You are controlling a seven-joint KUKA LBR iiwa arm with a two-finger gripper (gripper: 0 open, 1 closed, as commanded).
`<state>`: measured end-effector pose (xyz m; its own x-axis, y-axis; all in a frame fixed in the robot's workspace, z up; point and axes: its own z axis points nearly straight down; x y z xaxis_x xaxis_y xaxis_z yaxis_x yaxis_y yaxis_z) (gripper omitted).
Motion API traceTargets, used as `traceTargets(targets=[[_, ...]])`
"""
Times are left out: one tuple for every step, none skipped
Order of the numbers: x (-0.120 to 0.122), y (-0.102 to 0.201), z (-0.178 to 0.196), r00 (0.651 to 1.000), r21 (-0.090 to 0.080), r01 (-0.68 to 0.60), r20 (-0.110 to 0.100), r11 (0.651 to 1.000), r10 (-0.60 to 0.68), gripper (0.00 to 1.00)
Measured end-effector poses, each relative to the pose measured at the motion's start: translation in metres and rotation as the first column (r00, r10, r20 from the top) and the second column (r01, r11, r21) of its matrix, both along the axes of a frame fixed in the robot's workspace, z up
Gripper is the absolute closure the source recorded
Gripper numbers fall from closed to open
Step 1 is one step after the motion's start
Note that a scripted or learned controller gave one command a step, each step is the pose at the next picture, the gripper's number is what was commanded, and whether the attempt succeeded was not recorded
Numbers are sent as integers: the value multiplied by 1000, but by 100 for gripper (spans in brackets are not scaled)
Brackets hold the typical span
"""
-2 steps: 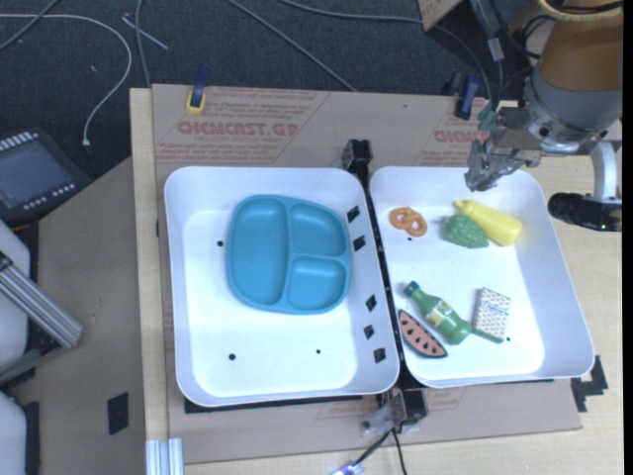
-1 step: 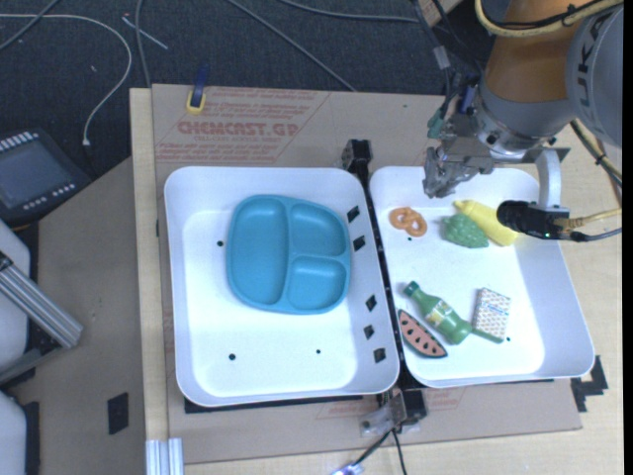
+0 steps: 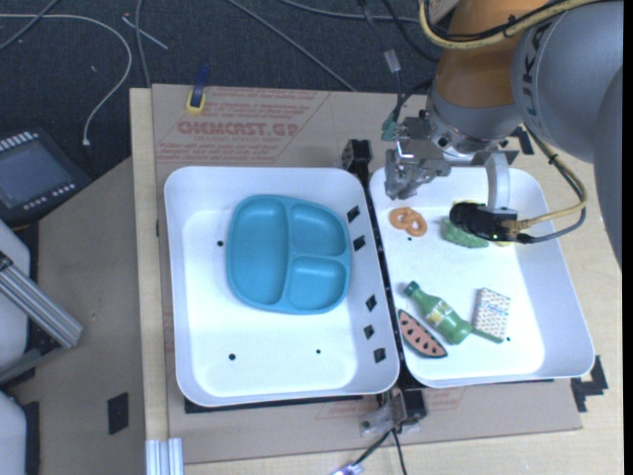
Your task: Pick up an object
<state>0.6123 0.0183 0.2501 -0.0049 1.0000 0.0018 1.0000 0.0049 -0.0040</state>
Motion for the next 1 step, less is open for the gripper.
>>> traceTargets(targets=[[12, 50, -17, 1000, -1, 0, 3, 1000, 0, 100]])
